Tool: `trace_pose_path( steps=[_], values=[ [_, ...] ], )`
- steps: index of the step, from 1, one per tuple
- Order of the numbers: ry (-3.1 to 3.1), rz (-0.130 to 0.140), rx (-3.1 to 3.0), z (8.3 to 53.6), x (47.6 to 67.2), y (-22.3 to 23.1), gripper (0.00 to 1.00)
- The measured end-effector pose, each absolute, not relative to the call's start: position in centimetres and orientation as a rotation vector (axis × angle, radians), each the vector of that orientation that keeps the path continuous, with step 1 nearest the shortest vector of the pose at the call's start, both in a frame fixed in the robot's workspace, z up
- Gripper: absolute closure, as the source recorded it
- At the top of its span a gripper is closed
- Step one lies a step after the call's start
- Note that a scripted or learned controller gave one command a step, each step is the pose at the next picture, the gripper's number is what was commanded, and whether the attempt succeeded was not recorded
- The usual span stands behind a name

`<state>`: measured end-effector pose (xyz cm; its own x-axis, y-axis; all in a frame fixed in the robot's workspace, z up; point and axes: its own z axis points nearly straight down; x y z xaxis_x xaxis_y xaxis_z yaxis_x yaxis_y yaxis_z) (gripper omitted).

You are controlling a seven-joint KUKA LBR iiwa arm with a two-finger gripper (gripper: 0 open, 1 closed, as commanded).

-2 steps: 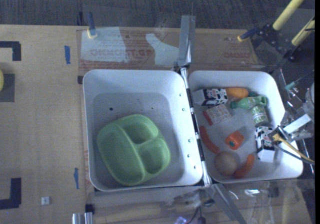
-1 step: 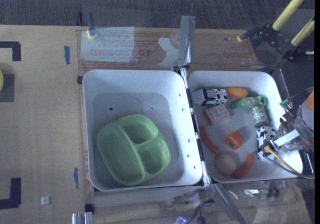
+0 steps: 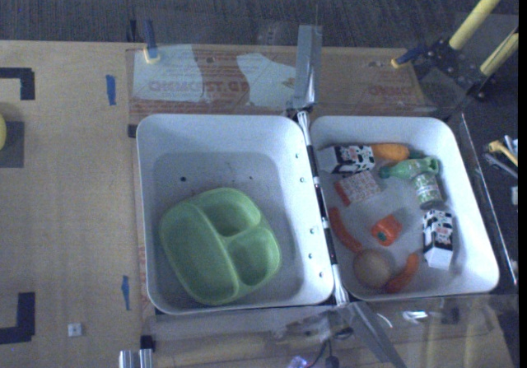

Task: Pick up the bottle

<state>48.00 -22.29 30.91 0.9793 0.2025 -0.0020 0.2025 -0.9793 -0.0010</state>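
Here, bottle: the bottle point(image 3: 426, 189) lies in the right bin point(image 3: 471, 162), upper right part of that bin, right of frame centre.
Long axis: it runs roughly top to bottom in the frame, slightly tilted; a small clear body with a pale label, which end carries the cap I cannot tell.
Gripper: no fingers can be made out, so how wide they stand, or whether they hold anything, I cannot tell.
Approach: the arm enters from the frame's right, so the bottle sits on the near side for it; closing across the short width looks the better bet.
Crowding: a green toy point(image 3: 409, 167) touches the bottle's upper end; a cow-print carton point(image 3: 439, 236) lies just below it.
Others nearby: an orange carrot point(image 3: 391, 150), a second carton point(image 3: 354, 157), a red-print packet point(image 3: 359, 188), an orange pepper point(image 3: 384, 230).
Left bin: a green divided plate point(image 3: 219, 244), well apart.
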Motion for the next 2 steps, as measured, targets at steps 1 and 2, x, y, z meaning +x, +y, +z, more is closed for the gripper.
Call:
trace_pose_path(
  steps=[1, 2],
  values=[
    [-0.315, 0.007, -3.122, 19.7, 47.9, -22.3, 1.0],
    [-0.318, 0.008, -3.121, 11.9, 48.1, -15.4, 1.0]
  ],
)
